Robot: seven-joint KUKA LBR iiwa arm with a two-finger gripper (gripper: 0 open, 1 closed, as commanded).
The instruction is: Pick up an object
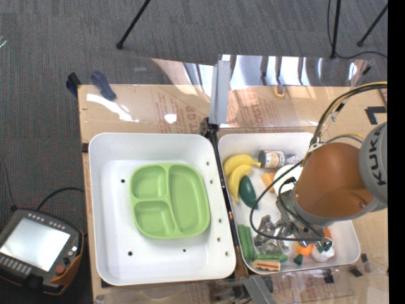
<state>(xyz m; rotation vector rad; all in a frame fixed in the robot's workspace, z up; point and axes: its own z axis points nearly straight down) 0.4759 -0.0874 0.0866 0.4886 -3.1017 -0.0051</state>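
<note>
Item one, the left bin (107, 258): I log a green divided plate (169, 200) lying flat near its middle, well apart from the work. Item two, the right bin (352, 242): crowded, and here the arm (335, 182) hangs low with its orange band hiding much of the floor. Item three, the gripper (278, 230): down among the clutter near the front of that bin; whether its jaws are spread or pressed together I cannot tell (metal and cable blur into one grey tangle). Item four, candidates for the pick: a yellow banana (237, 170) at the bin's back left, a dark green vegetable (247, 192) just beside it, a long green pod (245, 241) along the left wall, a small jar (273, 159) on its side at the back. My judgement: nothing is yet seen held, so I would settle on a single piece, centre it, close fully, then lift straight up, clear of neighbours.
</note>
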